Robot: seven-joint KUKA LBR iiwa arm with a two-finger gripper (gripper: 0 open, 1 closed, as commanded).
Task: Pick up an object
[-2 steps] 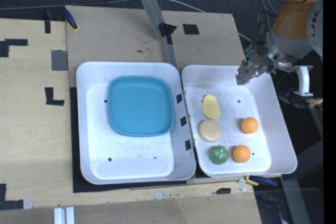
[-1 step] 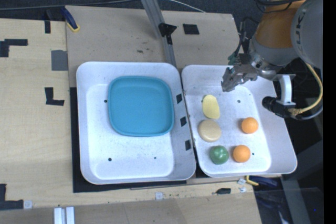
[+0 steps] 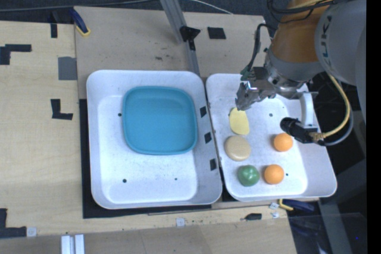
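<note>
Logging the right bin (image 3: 315,184) as my landmark, nearest items first: at its near edge I count a green ball (image 3: 248,175) and, beside it toward the arm's side, an orange ball (image 3: 274,173); one row farther in, a tan round piece (image 3: 237,147) and a second orange ball (image 3: 283,142); farther still, the pale yellow piece (image 3: 239,122), which I take as the likely pick. Its long axis runs roughly near-to-far along the bin, its far end almost under the gripper (image 3: 243,102), so the piece lies just nearward of the tool, close but, as far as I can judge, not touching. Gripper entry: hangs over the far half of the right bin on its left-bin side; nothing visible between its tips; whether it is spread or closed I cannot tell from this angle. Beside the right bin, across the shared rim, the left bin (image 3: 101,187) holds a blue plate (image 3: 159,119).
</note>
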